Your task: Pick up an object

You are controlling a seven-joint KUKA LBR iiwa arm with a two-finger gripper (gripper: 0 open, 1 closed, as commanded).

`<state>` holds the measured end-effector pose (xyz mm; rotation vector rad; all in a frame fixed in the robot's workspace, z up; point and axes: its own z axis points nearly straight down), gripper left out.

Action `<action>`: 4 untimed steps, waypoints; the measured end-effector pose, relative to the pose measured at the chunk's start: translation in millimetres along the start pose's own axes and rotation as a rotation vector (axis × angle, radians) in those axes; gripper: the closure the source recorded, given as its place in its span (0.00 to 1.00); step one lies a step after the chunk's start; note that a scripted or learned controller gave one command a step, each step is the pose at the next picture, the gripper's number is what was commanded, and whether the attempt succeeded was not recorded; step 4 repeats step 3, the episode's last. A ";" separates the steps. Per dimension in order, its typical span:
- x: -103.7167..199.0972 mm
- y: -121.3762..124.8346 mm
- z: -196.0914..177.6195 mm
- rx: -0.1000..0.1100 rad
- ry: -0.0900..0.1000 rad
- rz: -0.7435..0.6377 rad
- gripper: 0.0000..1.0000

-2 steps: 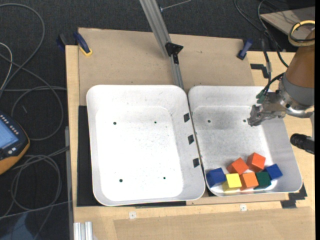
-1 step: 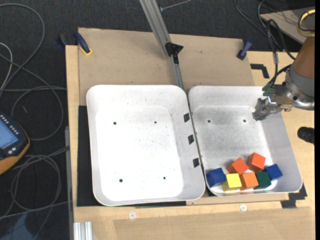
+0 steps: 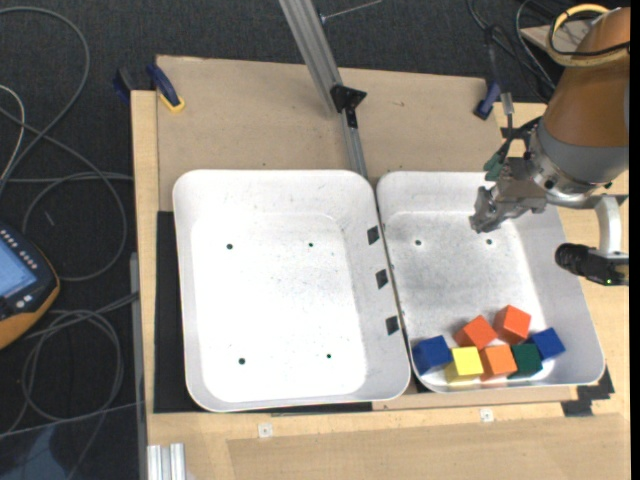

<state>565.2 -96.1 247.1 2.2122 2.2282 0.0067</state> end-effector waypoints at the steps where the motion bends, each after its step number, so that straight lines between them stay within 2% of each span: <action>1: 55.4 18.4 11.4 0.003 0.000 0.000 1.00; 2: 118.5 36.7 9.7 0.002 0.001 -0.001 1.00; 3: 164.7 54.2 -0.1 0.001 0.001 0.001 1.00; 4: 164.7 54.2 -0.1 0.001 0.001 0.001 1.00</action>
